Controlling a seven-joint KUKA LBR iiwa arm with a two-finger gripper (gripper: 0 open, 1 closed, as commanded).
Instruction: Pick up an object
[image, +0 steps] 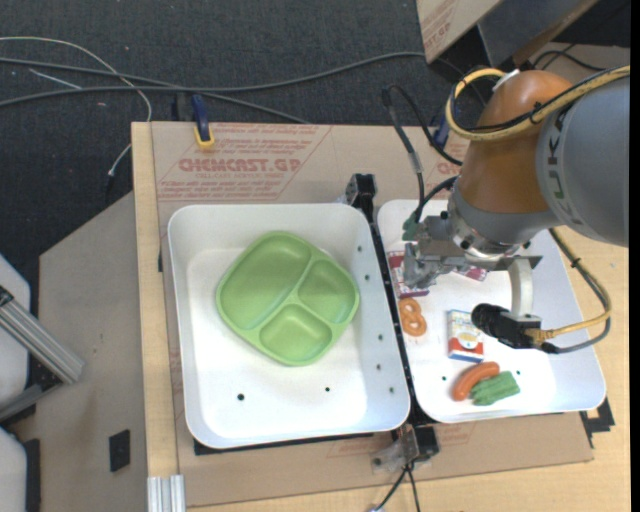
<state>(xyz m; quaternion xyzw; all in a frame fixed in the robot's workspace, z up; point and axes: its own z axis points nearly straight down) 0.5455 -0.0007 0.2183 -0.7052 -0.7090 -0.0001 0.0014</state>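
My gripper (422, 268) hangs low over the left part of the right bin (575, 345), under the orange wrist band. A pink and red packet (396, 268) lies partly hidden beneath it by the bin's left wall. Just in front of it sits an orange pretzel-shaped toy (412, 318). Further forward lie a small white, blue and red box (465, 338), an orange sausage-shaped toy (473, 379) and a green toy (497, 389) touching it.
The left bin (200, 380) holds a green divided plate (288, 297) in its middle. A black plug with a yellow cable (508, 326) sticks out from the arm above the right bin. Cardboard lies under both bins.
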